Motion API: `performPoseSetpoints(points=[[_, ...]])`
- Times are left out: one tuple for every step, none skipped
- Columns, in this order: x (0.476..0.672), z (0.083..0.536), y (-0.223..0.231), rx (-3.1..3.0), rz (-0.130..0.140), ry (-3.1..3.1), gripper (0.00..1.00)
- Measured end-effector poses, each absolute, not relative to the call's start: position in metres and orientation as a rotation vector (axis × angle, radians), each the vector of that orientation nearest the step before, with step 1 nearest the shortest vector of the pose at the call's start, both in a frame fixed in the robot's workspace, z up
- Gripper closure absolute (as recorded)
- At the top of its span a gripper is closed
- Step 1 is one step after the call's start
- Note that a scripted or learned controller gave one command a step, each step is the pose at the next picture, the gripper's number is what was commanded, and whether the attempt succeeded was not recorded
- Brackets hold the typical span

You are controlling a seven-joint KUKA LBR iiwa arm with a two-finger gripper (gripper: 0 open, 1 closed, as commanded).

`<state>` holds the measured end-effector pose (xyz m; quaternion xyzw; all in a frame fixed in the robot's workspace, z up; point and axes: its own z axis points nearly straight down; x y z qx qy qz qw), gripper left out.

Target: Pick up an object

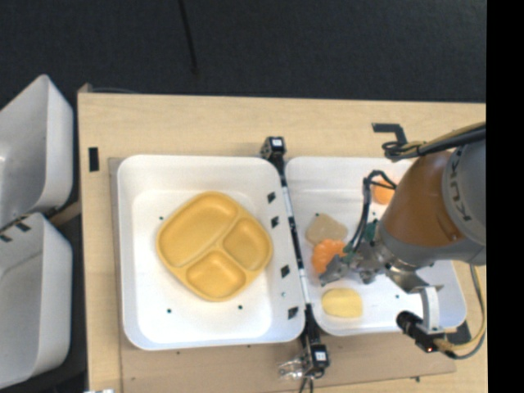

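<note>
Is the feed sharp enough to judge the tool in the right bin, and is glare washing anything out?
Camera view: soft overall, with no crisp edges. Both white bins read bright and nearly washed out, without hard hotspots. The tool is a dark blur beside the orange object, its tips unresolved. The yellow tray is evenly lit, its shadows faint.

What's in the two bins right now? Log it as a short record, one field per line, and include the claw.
left bin: holds a yellow divided plate, lying flat near its middle
right bin: holds a tan lump, an orange piece, a pale yellow lump; another orange item beside the arm
arm: reaches over the right bin
claw: low over the right bin, between the orange piece and the pale yellow lump
grasp: cannot tell
</note>
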<state>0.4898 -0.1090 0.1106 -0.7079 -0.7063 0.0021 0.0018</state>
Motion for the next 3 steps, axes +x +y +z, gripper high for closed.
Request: performPoseSetpoints(points=[[0.492, 0.124, -0.109, -2.232, -0.004, -2.21, 1.0], [0.504, 0.176, -0.106, -2.222, -0.007, -2.229, 1.0], [0.5, 0.233, -0.099, -2.221, -0.007, -2.23, 1.0]])
